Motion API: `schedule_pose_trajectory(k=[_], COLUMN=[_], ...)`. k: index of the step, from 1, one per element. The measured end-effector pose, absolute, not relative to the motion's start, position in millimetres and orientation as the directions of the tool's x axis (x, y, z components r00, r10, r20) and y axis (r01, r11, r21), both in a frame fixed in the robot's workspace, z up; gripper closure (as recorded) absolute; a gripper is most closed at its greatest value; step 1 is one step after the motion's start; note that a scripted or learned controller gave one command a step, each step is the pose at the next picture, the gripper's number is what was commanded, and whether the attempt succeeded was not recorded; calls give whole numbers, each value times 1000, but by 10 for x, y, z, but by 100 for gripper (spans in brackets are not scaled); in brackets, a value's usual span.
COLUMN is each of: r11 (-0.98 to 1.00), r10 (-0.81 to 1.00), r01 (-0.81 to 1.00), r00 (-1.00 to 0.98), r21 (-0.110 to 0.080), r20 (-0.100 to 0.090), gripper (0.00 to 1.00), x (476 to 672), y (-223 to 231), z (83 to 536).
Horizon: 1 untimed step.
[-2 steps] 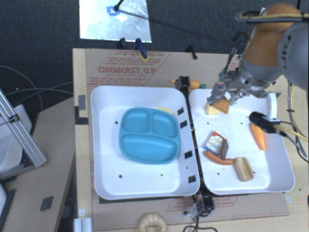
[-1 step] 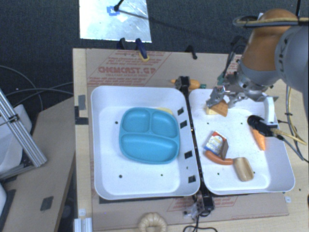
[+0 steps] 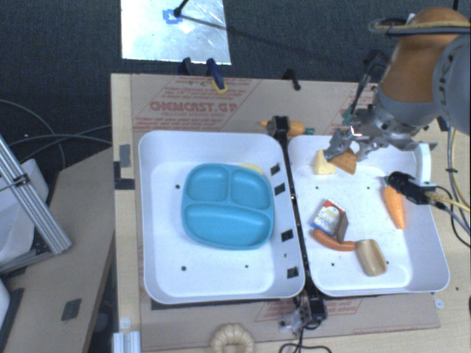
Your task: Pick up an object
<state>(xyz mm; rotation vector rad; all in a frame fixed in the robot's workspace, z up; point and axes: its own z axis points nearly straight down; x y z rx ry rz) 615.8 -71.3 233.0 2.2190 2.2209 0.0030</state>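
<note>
Nearest the camera, a cardboard-covered tabletop (image 3: 191, 98) carries two white bins. Left of the jaws (image 3: 344, 147) sits the left bin (image 3: 158, 219) with a blue divided plate (image 3: 227, 204). Below them, the right bin (image 3: 427, 267) holds a carrot (image 3: 395, 206), sausage (image 3: 333, 240), bread roll (image 3: 371, 257) and small box (image 3: 329, 218). Beneath them lies a brown wedge (image 3: 346, 162) (jaws' state: cannot tell), cheese (image 3: 323, 164) beside it.

Arm (image 3: 434, 57) cut off (right edge); pincer (image 3: 349, 147) blurred.

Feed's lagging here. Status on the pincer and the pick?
Pincer low over right bin's far left corner, finger state unclear. Brown wedge and cheese wedge right beneath. Nothing seen held.
</note>
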Motion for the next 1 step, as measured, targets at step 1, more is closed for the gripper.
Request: schedule_pose_trajectory(k=[1], r11=[5], r10=[1000], r01=[1000], r00=[-5], r21=[2], r20=[0], gripper=[100], x=[6132], y=[-636], z=[2343])
